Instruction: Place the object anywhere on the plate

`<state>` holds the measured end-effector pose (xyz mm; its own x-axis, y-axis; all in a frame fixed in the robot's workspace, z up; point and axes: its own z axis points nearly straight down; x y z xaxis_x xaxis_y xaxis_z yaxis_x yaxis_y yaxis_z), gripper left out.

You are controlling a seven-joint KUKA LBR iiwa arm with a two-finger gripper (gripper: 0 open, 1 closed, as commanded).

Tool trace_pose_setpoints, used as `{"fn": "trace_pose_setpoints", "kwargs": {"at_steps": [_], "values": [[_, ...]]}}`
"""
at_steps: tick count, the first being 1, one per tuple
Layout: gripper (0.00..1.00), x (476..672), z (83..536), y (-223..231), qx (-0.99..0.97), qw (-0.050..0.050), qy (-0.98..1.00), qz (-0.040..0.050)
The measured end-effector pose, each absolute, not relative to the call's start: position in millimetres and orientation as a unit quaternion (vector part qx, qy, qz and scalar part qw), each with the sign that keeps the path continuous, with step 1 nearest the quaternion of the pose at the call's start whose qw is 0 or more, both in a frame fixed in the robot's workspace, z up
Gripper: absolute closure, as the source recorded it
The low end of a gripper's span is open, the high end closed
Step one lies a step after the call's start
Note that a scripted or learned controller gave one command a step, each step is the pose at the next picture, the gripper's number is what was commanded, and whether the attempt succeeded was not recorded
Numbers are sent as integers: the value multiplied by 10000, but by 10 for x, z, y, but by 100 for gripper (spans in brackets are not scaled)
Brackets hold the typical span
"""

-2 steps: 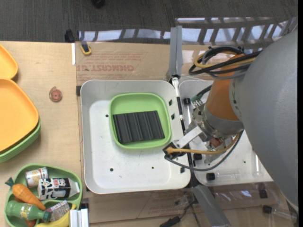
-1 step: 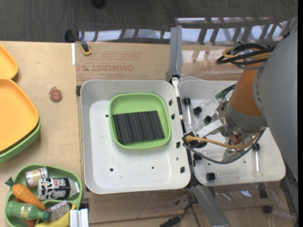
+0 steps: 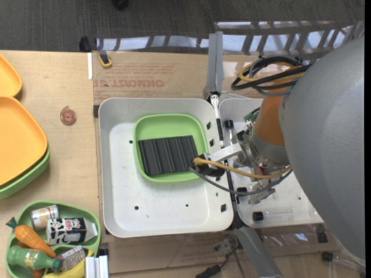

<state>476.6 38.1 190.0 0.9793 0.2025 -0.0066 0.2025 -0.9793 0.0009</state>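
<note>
A green square plate (image 3: 171, 126) lies in the upper middle of the left white bin (image 3: 116, 178). On the plate rests a dark grey ribbed rectangular object (image 3: 167, 155), flat and covering its lower half. My gripper (image 3: 258, 184) hangs over the left part of the right bin (image 3: 284, 216), just right of the wall between the bins and mostly hidden under the wrist and the big grey arm. It stands apart from the ribbed object, to that object's right.
Orange plates (image 3: 17, 132) are stacked at the bench's left edge. A green bowl (image 3: 35, 213) with toy food and small packets sits at the lower left. A small pink disc (image 3: 68, 116) lies on the wood. A small black piece (image 3: 258, 216) lies in the right bin.
</note>
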Motion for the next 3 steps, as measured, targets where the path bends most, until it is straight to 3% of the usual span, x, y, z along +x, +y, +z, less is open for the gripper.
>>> {"fn": "trace_pose_setpoints", "kwargs": {"at_steps": [1, 2, 3], "values": [[0, 4771, 1907, 898, 9952, 5, 981, -19], [0, 5265, 1902, 195, 9950, 9, 1000, -31], [0, 5413, 1899, -98, 9950, 7, 1001, -33]]}}
